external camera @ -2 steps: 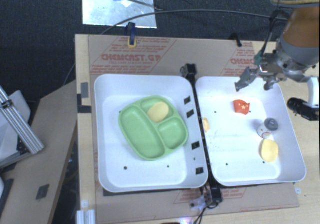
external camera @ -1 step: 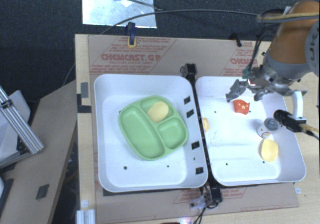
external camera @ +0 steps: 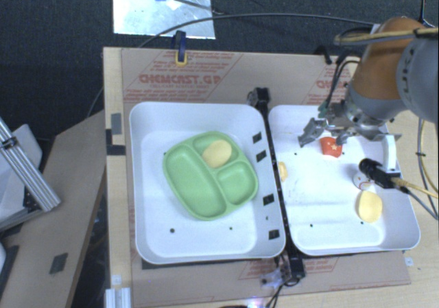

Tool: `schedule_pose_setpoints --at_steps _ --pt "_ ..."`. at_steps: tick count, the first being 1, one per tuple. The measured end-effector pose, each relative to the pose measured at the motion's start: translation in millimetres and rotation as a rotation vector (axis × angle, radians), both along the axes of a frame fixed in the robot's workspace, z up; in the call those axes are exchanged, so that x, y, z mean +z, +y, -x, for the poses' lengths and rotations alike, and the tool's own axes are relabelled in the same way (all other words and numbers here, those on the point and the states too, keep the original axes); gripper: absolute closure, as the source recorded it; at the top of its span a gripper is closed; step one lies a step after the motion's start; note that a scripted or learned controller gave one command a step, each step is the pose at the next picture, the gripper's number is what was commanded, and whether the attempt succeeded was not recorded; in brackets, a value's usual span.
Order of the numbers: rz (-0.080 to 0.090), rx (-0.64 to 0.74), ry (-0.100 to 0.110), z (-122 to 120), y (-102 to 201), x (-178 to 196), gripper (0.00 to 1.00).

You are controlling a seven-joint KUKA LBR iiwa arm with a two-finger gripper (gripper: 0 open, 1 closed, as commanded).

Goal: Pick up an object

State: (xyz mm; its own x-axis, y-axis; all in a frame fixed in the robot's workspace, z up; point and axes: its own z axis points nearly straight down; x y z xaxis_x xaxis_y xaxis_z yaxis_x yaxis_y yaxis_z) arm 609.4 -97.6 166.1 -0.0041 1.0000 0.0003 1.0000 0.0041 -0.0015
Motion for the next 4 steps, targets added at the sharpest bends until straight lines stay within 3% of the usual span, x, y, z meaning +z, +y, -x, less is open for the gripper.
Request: schedule_pose_setpoints --at_steps 1,2,4 --pt "0.0 -0.003 0.001 4 -3 -61 0.0" --pt "0.001 -0.004 -0.005 2 -3 -47 1.0" --pt "0.002 0.001 -0.009 -6 -6 71 1.0"
